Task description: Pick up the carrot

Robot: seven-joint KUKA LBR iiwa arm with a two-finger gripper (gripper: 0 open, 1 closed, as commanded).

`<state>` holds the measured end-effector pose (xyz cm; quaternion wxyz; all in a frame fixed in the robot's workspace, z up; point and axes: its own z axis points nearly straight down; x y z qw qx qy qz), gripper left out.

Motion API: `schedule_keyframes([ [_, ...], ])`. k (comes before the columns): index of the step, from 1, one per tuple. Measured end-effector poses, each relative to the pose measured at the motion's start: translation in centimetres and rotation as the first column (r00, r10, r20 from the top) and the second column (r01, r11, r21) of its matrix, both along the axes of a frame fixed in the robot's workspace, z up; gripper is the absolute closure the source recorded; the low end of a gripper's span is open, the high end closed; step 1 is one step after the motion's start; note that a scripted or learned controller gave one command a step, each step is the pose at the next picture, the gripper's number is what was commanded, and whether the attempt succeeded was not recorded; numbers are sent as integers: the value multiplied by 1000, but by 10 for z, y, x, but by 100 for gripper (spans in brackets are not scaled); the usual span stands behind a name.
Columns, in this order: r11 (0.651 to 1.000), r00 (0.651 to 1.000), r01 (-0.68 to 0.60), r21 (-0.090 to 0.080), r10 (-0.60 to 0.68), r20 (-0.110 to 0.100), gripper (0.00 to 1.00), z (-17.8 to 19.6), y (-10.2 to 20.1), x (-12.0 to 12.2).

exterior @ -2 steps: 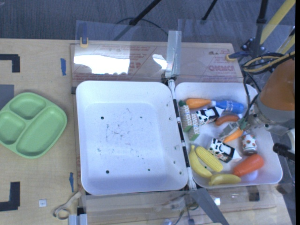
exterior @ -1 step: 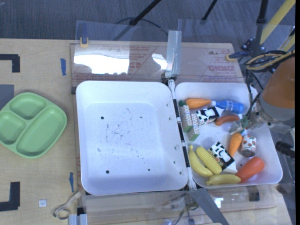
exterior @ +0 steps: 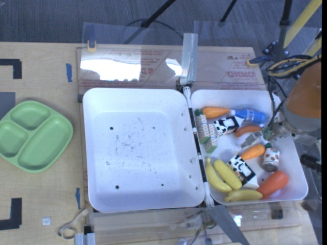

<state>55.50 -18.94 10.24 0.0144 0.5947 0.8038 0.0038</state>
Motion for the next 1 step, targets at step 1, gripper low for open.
schedule_keyframes([
  [1,1000,999,-24,12,24,-23,0,-17,10,-70],
])
